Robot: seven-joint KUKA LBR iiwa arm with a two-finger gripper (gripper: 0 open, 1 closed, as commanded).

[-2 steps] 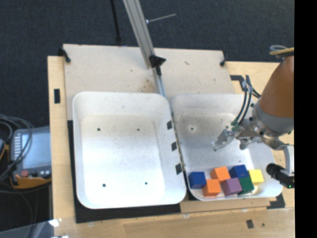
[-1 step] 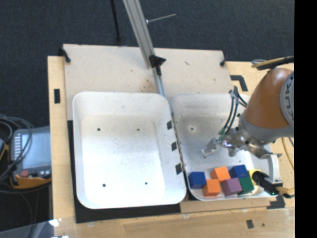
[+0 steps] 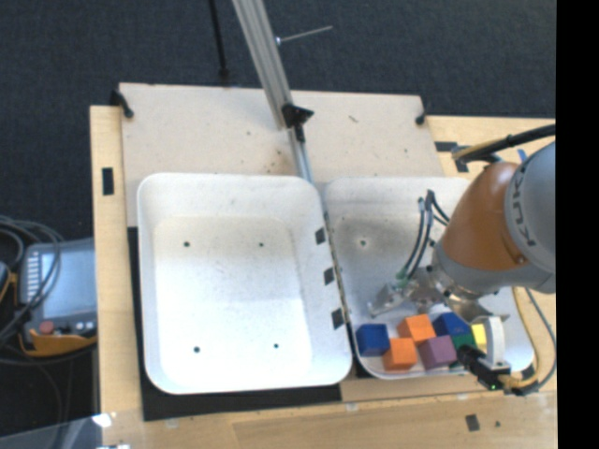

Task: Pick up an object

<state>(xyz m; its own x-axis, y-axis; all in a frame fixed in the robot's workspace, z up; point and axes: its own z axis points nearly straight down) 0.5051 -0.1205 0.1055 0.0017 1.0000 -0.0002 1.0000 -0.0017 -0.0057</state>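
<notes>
the blocks sit huddled in the near corner of the right bin point(image 3: 374, 215), touching one another: a blue block point(image 3: 372, 338) at the left, an orange block point(image 3: 401, 353) just beside it, a purple block point(image 3: 436, 351) next along, a second orange block point(image 3: 418, 326) behind those, another blue block point(image 3: 451, 324) to its right and a yellow block point(image 3: 478, 333) at the far end of the cluster. they lie pressed into that corner probably because the bin wall stops them there, which makes them awkward to reach from the side.

just behind the pile, the gripper point(image 3: 404, 297) hangs low over the bin floor, its metal parts pointing toward the left of the blocks. no block shows between its parts, so it grasps nothing that can be seen; whether it is spread or closed i cannot tell, since the wrist covers most of it. the arm point(image 3: 487, 227) leans in from the right above it, the orange band over the wrist.

the left bin point(image 3: 234, 279) lies alongside, touching the right one along the middle wall.

farther back, a metal rail point(image 3: 267, 54) slants up from between the bins, past the bench point(image 3: 271, 124).

judging from this, the pick is not yet made, and the nearest likely target is the blue or orange block at the pile's edge.
</notes>
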